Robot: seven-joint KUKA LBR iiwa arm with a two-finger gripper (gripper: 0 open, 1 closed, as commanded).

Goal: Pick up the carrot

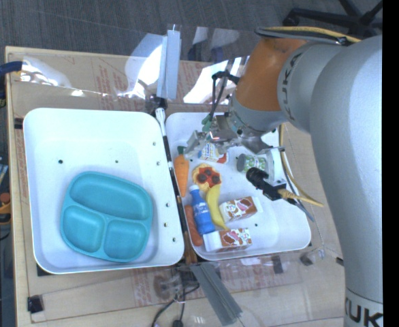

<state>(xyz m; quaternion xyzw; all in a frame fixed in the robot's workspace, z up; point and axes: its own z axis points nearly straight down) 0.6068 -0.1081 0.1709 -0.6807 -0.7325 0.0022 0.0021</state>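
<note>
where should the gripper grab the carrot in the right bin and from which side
Probably the carrot at its thick upper part, coming straight down from above. It lies lengthwise against the right bin's left wall, with the blue bottle close by lower down, so the fingers fit best across its upper end.

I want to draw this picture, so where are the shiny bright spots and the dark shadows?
In the camera view, bright glare flashes on the clear plastic sheet behind the bins; the left bin is evenly lit, and the teal tray casts only a soft shadow; the carrot and the tool sit in the big arm's shade.
</note>
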